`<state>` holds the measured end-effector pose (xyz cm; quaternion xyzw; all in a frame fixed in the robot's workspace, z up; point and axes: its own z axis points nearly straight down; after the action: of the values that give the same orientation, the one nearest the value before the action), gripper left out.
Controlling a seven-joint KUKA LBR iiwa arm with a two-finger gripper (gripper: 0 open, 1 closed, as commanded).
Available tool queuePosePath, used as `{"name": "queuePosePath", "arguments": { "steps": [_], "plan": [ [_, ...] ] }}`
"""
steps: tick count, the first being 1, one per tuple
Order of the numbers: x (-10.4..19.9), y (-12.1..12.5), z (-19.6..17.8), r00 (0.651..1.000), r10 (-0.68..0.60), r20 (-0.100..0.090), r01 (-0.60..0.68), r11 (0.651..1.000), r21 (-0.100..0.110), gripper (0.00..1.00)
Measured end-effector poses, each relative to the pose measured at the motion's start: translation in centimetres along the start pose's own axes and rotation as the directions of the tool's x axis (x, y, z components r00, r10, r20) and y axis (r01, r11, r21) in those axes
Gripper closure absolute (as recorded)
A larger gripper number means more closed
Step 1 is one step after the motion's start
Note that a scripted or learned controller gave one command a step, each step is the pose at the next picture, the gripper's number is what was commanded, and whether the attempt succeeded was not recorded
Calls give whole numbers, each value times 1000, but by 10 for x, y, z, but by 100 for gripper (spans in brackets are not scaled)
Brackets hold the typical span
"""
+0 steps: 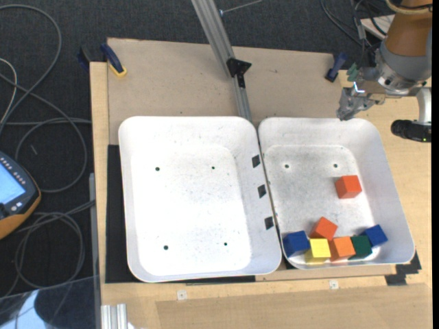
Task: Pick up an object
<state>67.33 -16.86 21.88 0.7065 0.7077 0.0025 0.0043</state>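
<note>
Dark carpet surrounds the table, with loose cables and a handheld pendant lying at the 9 o'clock edge of the camera view. Two shallow white bins sit side by side on the table.

1. Left bin: bare white floor with four small dark dots.

2. Centre: a grey metal rail runs down from 12 o'clock to the seam between the bins.

3. Right bin: holds all the blocks. A lone orange block lies apart near the middle of the bin floor. The others crowd the 6 o'clock wall, left to right: a blue block, a yellow block with a second orange block just behind it, a third orange block, a green block and a second blue block. Several of these touch.

4. Arm: the jaws hang over the far rim of the right bin, at about 1 o'clock in the view. Nothing is seen between them. Whether they stand wide or narrow cannot be told; the tips are small and blurred against the rim.

5. Governing relation: the lone orange block lies almost straight toward 6 o'clock from the jaws, well apart from them and nearer than the cluster. It looks roughly cubic, so no long axis governs the approach. It sits slightly turned relative to the bin walls.

6. Assessment: the pick has probably not begun. The isolated block appears the easier target, with free space on every side. The clustered blocks leave little room for the jaws and risk a missed or doubled grasp.
</note>
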Motion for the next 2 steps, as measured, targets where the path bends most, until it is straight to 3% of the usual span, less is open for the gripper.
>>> {"name": "queuePosePath", "arguments": {
  "steps": [1,2],
  "plan": [
    [-1,-3,-65,1000,0,0,0,1000,-1,100],
    [0,-2,-74,1000,0,-1,0,1000,5,100]
  ]
}}
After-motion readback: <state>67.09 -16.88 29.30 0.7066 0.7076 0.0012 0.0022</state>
